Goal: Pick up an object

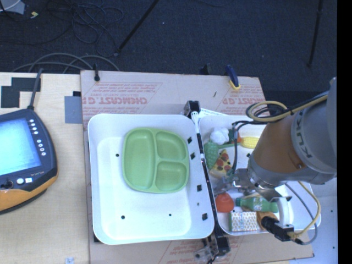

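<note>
Gripper (243, 185) hangs low in the right bin (297, 232), under the grey arm (300, 142) with its orange band; I cannot tell how it stands. Just below it lie a green bottle (257, 204), a red ball (224, 203) and a speckled sponge (243, 221). Farther back sit a white ball (219, 137) and yellow corn (249, 142). A green divided plate (155, 159) rests in the left bin (107, 202). A handheld screen (22, 153) lies far left.
</note>
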Motion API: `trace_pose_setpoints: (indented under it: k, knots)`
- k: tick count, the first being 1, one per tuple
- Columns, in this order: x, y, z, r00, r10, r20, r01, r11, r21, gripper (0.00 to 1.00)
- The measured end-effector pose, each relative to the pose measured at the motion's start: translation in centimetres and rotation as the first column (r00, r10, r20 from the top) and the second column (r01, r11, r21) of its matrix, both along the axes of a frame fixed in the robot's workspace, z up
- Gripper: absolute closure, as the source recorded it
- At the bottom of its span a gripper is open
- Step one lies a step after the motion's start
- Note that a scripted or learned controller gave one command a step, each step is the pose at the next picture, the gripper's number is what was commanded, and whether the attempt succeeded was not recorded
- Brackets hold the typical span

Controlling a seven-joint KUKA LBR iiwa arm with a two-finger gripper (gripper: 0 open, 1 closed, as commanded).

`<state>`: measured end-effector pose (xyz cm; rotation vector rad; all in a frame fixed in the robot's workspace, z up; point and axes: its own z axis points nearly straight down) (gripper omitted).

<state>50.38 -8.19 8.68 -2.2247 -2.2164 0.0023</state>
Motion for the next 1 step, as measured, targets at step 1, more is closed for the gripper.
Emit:
trace_pose_setpoints:
  k: [1]
  knots:
    - [0.13,-0.2,1.16,1.0,-0.005,0.001,0.005,1.0,-0.001,1.0]
